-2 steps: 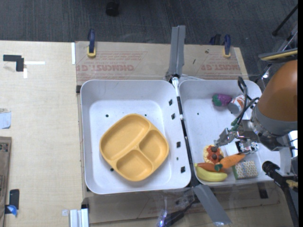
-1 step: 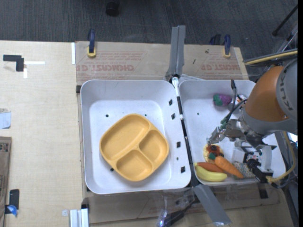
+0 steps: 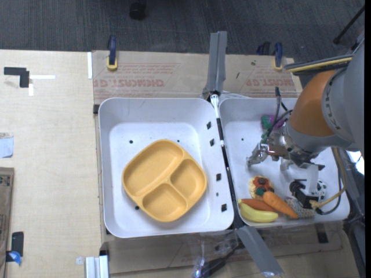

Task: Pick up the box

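While the fingers [image 3: 255, 155] look to stand apart with bare floor between them and nothing clamped, the gripper [image 3: 272, 160] hangs over the middle of the right bin [image 3: 243, 123]. At six o'clock from it, just beside but not touching, lies a small yellow piece with red and dark marks [image 3: 261, 185]; this may be the box, though I cannot tell for sure. Touching that piece at five o'clock is a carrot [image 3: 277, 203], and a banana [image 3: 258, 214] lies against the bin's six o'clock wall. At twelve o'clock from the gripper, a purple and green thing [image 3: 268, 121] sits partly hidden by the arm [image 3: 324, 109]. At nine o'clock, the left bin [image 3: 116, 132] holds a yellow tray [image 3: 164, 180] with three compartments.
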Tool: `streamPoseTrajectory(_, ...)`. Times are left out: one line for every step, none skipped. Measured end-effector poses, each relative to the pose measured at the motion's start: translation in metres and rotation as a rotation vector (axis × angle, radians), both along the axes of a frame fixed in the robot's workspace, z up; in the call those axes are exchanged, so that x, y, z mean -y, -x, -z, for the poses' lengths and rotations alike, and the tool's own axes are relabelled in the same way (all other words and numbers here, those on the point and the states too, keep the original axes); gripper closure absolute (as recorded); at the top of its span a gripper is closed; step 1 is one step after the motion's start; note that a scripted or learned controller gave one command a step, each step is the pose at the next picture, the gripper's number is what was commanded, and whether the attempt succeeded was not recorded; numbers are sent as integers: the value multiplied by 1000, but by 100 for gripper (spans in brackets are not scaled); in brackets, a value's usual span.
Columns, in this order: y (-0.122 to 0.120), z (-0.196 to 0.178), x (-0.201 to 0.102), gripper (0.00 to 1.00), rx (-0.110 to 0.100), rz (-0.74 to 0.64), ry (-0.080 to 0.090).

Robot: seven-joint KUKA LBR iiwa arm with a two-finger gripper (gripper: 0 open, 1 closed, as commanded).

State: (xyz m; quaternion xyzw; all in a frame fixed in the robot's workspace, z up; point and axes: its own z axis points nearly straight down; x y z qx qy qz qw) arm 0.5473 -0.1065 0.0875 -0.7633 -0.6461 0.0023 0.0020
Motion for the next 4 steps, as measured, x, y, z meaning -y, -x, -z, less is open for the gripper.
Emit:
streamPoseTrajectory(20, -5, 29, 0, -1, -26, -2)
streamPoseTrajectory(10, 0, -11, 0, -2, -72, -1)
streamPoseTrajectory(7, -1, 3, 0, 1, -6, 0)
streamPoseTrajectory(-14, -1, 5, 0, 1, -6, 1)
